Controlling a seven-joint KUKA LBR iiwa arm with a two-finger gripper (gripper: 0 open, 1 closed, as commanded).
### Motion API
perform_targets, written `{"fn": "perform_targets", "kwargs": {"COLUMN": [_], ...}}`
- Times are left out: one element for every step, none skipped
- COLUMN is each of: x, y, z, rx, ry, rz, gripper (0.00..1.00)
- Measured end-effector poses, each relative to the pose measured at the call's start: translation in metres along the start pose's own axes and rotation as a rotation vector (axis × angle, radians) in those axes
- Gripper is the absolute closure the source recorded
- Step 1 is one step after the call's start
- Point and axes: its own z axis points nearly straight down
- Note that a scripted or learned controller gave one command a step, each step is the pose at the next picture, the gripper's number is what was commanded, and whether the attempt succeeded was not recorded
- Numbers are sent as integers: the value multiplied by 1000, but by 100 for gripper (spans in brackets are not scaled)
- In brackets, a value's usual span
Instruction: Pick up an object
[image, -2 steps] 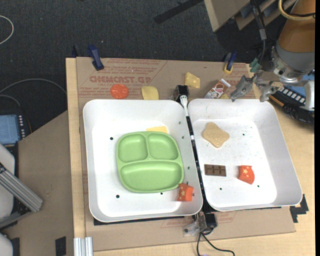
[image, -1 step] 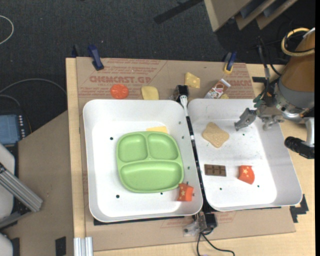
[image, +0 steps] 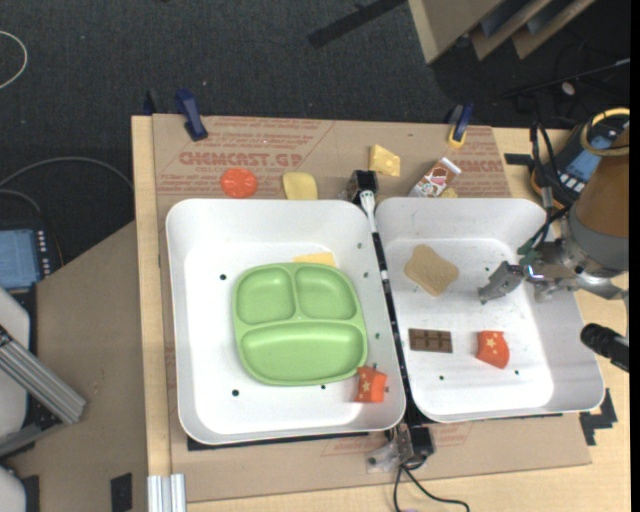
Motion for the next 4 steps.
{"fn": "perform_targets", "kwargs": {"x": [25, 21, 21, 97], "y": [-22, -49, -47, -19], "z": [84, 80, 69, -26], "rx": [-2, -3, -9, -20], "ry": [1, 0, -2, -1], "rz": [-2, -2, -1, -13], "gripper": [0, 0, 100, 100]}}
